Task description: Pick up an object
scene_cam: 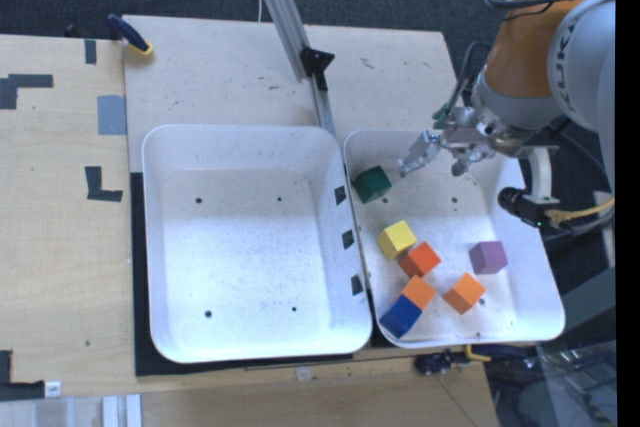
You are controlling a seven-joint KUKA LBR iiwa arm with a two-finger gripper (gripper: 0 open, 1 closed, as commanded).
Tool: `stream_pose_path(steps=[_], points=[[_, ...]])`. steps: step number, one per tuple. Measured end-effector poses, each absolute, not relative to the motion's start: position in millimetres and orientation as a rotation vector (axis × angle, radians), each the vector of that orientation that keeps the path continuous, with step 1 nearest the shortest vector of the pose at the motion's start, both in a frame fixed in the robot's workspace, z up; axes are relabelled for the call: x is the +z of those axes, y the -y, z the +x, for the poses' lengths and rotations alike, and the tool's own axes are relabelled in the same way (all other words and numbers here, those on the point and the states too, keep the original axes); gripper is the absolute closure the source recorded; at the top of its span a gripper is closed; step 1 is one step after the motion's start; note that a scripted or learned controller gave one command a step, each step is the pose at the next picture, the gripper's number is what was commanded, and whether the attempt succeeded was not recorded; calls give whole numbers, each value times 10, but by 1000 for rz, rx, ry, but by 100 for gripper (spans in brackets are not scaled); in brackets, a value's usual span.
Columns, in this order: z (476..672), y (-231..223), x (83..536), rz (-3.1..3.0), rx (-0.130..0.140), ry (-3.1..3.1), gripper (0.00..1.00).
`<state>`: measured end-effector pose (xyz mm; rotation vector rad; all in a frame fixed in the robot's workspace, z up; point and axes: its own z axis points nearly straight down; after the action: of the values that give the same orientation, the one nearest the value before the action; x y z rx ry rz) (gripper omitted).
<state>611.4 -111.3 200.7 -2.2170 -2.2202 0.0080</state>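
The right bin (520, 315) holds several small blocks: a green cube (372, 183) near its far left corner, a yellow cube (397, 238), a red-orange cube (421, 259), an orange cube (418, 292), a blue cube (401, 316), another orange cube (464, 293) and a purple cube (487, 257). My gripper (437, 158) hangs over the far part of this bin, right of the green cube and apart from it. Its two fingers stand spread, with nothing between them.
The left bin (160, 215) sits beside the right one. A slanted metal bar (285, 5) runs down to the gap between the bins. A blue-and-yellow clamp (130, 35) lies on the bench at far left. Cables (560, 212) trail at the right.
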Motion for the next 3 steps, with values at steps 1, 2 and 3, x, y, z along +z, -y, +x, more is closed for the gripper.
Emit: stream_pose_path(steps=[1, 2, 3], points=[[6134, 1134, 1560, -2217, 8, 2220, 0], [6104, 1133, 1126, -2217, 8, 2220, 0], [6115, 1120, 1247, -2216, 3, 2223, 100]])
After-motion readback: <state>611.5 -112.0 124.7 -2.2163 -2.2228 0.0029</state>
